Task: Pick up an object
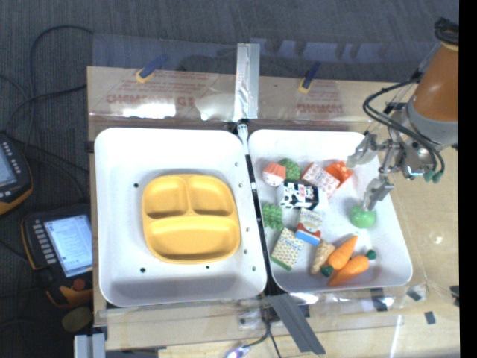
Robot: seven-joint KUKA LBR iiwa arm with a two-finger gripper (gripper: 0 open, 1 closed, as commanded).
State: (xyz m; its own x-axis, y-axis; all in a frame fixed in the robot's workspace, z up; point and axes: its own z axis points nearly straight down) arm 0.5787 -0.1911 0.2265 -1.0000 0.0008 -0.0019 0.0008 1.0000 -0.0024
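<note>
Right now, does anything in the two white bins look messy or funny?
Nothing looks broken or spilled. The small toys are jumbled in the right white bin, two orange toy carrots lying crossed. The yellow divided plastic plate sits alone, slightly askew, in the left white bin.

We're in a robotics lab.
Teach pendant point(11, 171) at nine o'clock, cables point(45, 58) trailing over grey carpet point(223, 10).

gripper point(370, 176) above green ball point(363, 217); right bin point(399, 233); yellow tray point(191, 216) left
</note>
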